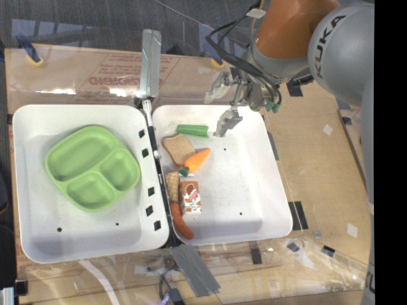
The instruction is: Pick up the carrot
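Note:
The carrot [198, 160], orange with a small green end, lies in the right bin [254, 189] near its left side, just right of a slice of bread [179, 148]. My gripper [226, 123] hangs over the bin's back part, up and to the right of the carrot and apart from it. Nothing sits between its fingers, which look open. The arm's orange band and grey wrist loom above it at the upper right.
A green stick-shaped item [193, 130] lies at the bin's back, left of the gripper. A small juice carton [190, 197], a biscuit [172, 184] and a sausage [180, 222] line the left wall. The left bin [38, 234] holds a green divided plate [93, 167].

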Robot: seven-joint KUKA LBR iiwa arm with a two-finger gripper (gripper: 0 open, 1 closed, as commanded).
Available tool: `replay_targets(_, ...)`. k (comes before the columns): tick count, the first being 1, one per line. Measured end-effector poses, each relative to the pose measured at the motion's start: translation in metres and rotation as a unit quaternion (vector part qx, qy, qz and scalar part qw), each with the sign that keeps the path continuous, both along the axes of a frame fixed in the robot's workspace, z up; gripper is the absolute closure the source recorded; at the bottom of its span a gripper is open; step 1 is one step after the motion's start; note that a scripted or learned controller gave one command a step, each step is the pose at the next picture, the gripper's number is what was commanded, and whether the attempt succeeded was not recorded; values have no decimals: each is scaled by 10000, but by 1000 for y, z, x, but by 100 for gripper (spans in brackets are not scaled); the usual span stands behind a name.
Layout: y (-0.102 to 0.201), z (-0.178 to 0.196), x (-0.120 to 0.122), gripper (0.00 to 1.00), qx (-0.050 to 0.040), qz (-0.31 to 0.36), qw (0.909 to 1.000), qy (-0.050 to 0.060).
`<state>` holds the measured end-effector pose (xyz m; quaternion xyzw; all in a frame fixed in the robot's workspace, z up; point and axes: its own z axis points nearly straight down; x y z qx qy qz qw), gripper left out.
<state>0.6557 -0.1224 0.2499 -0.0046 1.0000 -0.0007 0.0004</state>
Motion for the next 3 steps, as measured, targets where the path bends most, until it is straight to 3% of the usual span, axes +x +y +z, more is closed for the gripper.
replay_targets(1, 20, -112, -1, 0, 19, 273, 9996, 47)
replay_targets(2, 21, -94, 3, 100, 2, 302, 9995, -22)
replay_targets(3, 41, -27, 3, 100, 6, -1510, 9885, -32)
